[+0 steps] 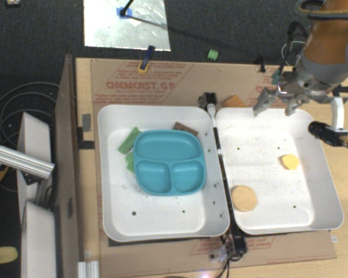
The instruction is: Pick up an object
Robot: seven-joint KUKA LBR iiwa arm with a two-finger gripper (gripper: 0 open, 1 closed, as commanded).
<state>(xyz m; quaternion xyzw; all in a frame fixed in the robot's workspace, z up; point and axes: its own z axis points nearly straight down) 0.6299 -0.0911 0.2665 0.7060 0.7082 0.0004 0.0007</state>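
My gripper point(276, 103) hangs above the far edge of the right bin point(322, 213), its two fingers spread open with nothing between them. Below and to the right of it, a small yellow piece point(289, 162) lies in that bin. A round tan cookie-like disc point(243, 198) rests near the bin's front left corner. In the left bin point(113, 213) sits a blue divided plate point(169, 161), with green pieces point(128, 141) tucked under its left side and a brown block point(185, 128) behind it.
An orange-brown piece point(234, 101) lies on the cardboard just behind the right bin. A black clamp point(209, 102) stands at the junction between the bins. Cables and a metal bar point(20, 160) lie off to the left.
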